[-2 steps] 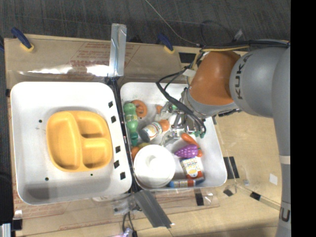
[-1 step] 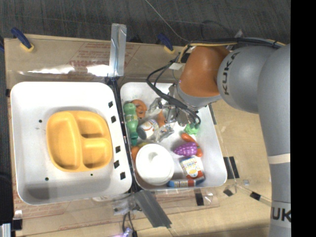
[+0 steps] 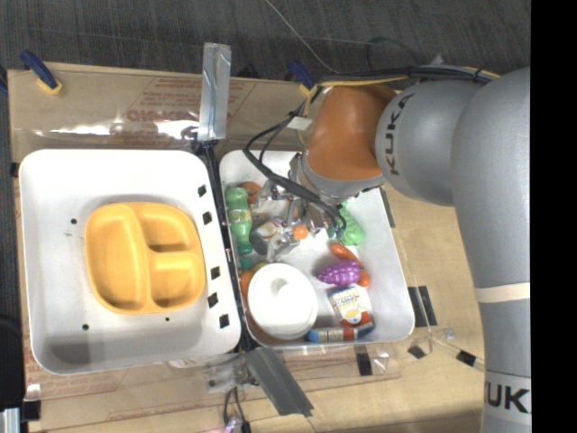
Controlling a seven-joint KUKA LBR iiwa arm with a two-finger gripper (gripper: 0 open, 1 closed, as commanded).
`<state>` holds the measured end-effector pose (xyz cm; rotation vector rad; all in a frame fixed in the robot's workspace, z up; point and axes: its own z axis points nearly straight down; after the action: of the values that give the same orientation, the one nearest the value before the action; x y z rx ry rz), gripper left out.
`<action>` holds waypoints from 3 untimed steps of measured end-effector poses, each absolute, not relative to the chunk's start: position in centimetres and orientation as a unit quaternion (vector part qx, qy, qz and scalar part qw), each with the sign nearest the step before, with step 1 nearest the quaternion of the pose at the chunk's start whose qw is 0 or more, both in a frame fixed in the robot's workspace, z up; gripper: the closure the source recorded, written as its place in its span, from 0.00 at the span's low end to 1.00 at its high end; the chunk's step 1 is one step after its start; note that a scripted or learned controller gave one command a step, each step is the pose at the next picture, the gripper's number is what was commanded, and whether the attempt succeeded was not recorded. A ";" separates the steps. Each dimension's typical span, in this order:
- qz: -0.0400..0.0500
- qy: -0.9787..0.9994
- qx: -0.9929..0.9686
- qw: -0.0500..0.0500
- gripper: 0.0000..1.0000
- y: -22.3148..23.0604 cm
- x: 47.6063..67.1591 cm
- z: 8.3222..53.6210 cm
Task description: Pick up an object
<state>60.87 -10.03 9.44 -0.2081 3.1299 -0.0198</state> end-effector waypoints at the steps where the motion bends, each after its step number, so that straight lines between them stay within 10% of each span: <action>1: 0.000 1.000 -0.002 0.003 0.00 -11.0 63.3 10.9; 2: 0.000 0.994 0.110 0.000 0.00 -18.5 59.7 12.7; 3: 0.000 0.986 0.169 0.001 0.00 -15.8 65.0 9.2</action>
<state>65.04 -15.80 9.22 0.5321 3.0951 0.0005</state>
